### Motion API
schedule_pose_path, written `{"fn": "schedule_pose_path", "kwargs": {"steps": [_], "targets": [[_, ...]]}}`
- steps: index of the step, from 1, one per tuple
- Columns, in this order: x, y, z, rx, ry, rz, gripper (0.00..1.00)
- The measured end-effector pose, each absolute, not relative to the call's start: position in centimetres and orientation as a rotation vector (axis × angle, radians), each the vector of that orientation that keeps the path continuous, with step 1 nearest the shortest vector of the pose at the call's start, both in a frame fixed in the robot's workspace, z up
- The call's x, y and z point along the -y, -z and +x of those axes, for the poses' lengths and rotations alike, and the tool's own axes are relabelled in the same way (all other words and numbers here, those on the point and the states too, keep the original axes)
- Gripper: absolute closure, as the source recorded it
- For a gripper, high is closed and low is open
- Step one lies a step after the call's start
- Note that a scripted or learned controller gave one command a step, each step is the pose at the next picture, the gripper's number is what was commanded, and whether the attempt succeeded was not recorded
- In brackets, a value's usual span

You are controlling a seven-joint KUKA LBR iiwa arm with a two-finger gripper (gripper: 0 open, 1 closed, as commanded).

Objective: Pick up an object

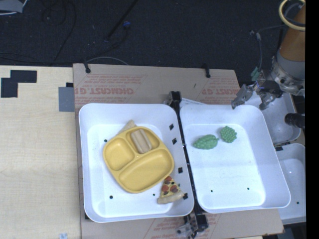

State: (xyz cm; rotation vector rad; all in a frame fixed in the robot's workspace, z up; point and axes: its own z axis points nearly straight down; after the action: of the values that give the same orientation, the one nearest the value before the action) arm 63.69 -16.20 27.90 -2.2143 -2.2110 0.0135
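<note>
My gripper (254, 98) hangs over the far right corner of the right bin (271, 188), fingers spread open with nothing between them. Two green pieces lie in that bin, well down and to the left of the gripper: a green leaf-shaped piece (206, 142) and a small green bumpy cluster (228, 134) next to it. In the left bin (94, 203) rests a yellow divided plate (139, 164) with a hot dog (141, 141) in one compartment. A pizza slice (170, 191) lies by that bin's near right corner.
The two bins meet at a black divider (181, 148). Cardboard (139, 86) lies under both bins. A pale wooden bench surface (35, 153) extends to the left. Cables run across the dark floor at the back.
</note>
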Motion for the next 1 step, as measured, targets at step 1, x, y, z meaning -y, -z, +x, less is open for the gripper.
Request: {"fn": "schedule_pose_path", "kwargs": {"steps": [1], "targets": [[16.19,-28.68,63.87,2.22,-0.002,-2.219,0.0]]}}
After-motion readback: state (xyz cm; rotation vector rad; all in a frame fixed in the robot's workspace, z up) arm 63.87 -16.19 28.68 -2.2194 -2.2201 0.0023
